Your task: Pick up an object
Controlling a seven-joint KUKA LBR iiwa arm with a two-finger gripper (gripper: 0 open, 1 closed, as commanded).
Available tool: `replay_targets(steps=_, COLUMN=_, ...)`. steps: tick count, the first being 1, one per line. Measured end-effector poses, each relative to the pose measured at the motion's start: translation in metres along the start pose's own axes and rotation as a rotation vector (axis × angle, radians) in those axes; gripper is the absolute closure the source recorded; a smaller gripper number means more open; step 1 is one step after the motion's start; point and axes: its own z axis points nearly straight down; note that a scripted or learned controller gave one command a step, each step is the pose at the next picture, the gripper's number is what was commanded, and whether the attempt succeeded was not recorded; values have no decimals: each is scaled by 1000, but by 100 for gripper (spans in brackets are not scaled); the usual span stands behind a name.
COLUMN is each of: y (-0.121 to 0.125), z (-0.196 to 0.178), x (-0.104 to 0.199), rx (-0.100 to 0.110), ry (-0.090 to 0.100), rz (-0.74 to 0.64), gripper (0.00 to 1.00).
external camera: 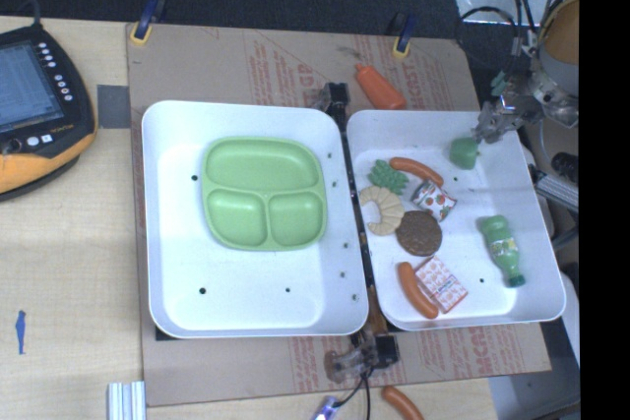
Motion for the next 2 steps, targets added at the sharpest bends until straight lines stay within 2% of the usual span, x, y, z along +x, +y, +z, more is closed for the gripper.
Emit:
replay_targets(steps=1, y=-7, z=1, x=0, rx=3, ry=1, rz=1, gripper=0)
replay_targets(steps=2, y=0, z=9, x=0, rx=-1, ry=-1, rz=-1, gripper=0)
